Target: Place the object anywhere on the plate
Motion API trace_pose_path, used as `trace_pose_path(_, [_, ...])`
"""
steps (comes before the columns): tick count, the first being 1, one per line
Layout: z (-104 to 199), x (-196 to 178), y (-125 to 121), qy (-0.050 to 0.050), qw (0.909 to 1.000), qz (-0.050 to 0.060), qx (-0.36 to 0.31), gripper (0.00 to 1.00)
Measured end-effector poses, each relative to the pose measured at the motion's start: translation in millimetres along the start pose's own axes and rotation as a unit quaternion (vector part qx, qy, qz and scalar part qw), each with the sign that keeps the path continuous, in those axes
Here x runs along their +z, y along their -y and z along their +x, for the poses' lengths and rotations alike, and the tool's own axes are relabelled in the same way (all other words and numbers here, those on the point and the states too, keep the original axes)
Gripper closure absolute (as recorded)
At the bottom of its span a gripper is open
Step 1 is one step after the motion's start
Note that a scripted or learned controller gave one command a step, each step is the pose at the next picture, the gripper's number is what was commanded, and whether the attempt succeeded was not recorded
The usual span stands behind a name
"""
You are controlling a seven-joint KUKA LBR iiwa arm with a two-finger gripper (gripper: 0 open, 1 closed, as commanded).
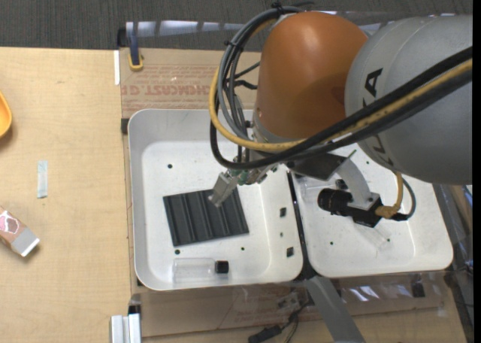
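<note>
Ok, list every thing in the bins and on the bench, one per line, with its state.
claw: low over the black ribbed plate's upper right corner, grip unclear
black ribbed plate: flat in the left bin
clear tube with black cap: lying on its side, below the plate
left bin: level
right bin: level
small wrapped item: lying on the bench, left

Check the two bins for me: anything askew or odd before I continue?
The black ribbed plate lies skewed in the left bin, not square to its walls. The tool sits at the plate's upper edge. A clear tube with a black cap lies loose below the plate.
</note>
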State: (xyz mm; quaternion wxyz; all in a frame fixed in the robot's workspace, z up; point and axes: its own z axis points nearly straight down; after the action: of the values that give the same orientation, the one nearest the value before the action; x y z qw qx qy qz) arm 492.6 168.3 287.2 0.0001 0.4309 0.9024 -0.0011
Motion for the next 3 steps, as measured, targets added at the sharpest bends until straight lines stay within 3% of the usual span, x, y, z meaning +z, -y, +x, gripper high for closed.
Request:
trace_pose_path(1, [21.1,195.5,-27.6,0.0,0.9867,0.0,0.163,0.0])
trace_pose_path(2, [24.8,96.7,-49.4,0.0,0.9999,0.0,-0.01,0.0])
trace_pose_path(3, [11.9,196.3,-41.4,0.0,0.9781,0.001,0.208,0.0])
